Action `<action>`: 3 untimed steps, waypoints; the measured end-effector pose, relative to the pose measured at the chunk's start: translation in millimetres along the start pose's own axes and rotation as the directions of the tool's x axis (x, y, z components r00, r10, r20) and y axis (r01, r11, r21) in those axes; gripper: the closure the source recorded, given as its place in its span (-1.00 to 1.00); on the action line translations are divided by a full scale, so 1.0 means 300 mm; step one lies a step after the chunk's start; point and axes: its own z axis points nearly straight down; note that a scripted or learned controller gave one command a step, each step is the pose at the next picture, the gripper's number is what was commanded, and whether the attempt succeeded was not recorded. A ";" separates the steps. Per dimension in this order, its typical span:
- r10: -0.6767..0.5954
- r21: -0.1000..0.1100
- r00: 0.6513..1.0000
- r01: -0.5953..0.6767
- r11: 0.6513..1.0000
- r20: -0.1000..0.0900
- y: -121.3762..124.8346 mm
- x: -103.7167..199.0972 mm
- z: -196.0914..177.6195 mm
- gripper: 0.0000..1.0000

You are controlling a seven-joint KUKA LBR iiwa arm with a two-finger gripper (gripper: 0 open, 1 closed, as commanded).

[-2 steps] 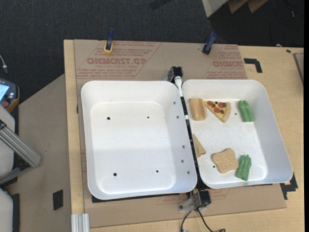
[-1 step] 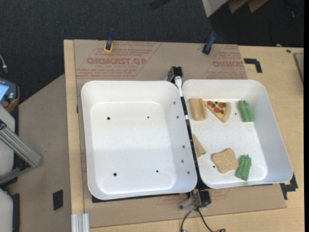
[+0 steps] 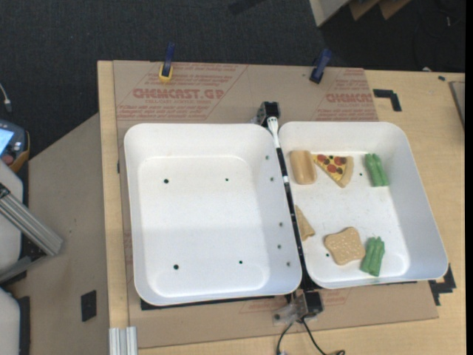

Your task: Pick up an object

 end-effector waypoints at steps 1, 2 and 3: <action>-0.001 -0.006 1.000 0.001 1.000 0.004 0.003 0.001 -0.038 1.00; -0.001 0.024 1.000 0.001 1.000 -0.013 0.126 0.008 0.478 1.00; 0.000 0.007 1.000 0.000 1.000 -0.005 0.125 0.004 0.440 -1.00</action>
